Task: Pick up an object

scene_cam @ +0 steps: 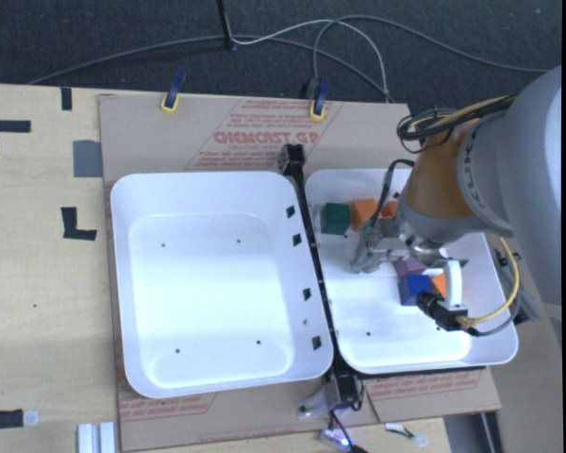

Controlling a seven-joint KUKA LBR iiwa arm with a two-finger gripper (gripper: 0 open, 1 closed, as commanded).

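Fingers (366,259) low in right bin (396,347), grip state unclear, green block (335,218) near, blue block (415,286) beside.

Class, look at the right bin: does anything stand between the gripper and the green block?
Nothing visible does. The gripper hangs in the right bin, just below and right of the green block, with bare white floor between them. The orange block lies beside the path.

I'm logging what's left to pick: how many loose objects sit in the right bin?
3 in view: a green block near the divider, an orange block beside it, a blue object beside the wrist. The arm may hide more.
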